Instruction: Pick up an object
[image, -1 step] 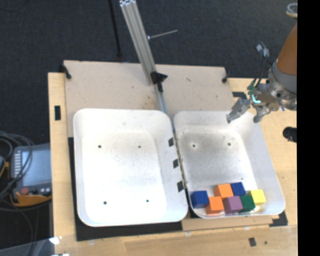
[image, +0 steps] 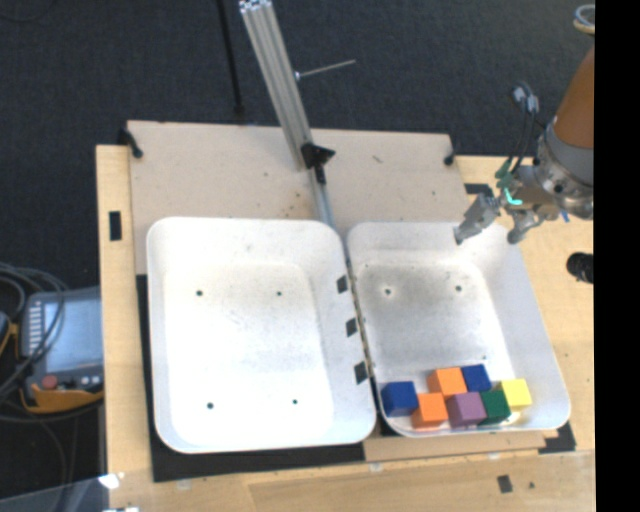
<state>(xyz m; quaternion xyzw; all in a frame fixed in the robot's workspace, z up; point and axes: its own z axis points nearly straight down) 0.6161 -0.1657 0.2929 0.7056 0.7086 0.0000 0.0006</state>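
The jaws (image: 495, 222) are being held apart over the upper right corner of the right bin (image: 520, 300), and nothing is being gripped between them. The blocks are being kept bunched up at the bottom right of that bin: a blue block (image: 399, 397), two orange blocks (image: 449, 381), another blue one (image: 476, 377), a purple block (image: 466, 408), a green block (image: 495, 404) and a yellow block (image: 516, 392), all touching or just beside each other. The left bin (image: 180, 250) is being carried on the worktop (image: 300, 480) right next to it.
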